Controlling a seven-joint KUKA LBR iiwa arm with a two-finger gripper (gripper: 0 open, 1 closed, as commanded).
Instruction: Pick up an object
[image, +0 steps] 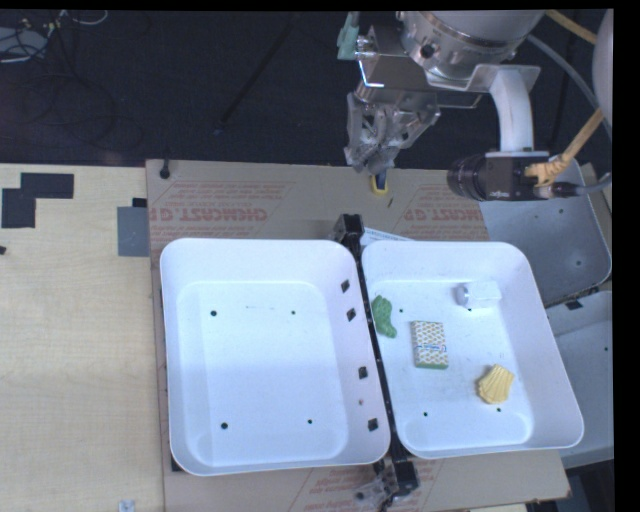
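Bench (70, 330) is carrying two white bins side by side; left bin (258, 355) is sitting at nine o'clock of the pair, right bin (465, 350) at three o'clock; in the right bin, a green piece (383, 316) is lying against the left wall; a patterned card (430, 344) is lying just beside it, toward three o'clock; a small grey-white piece (476, 294) is resting near the far wall, at one o'clock from the card; a yellow piece (496, 384) is lying at five o'clock from the card, well apart from the green piece; gripper (378, 160) is hanging at twelve o'clock, above the cardboard beyond both bins, gripping nothing visible; whether it is spread or closed I cannot tell.
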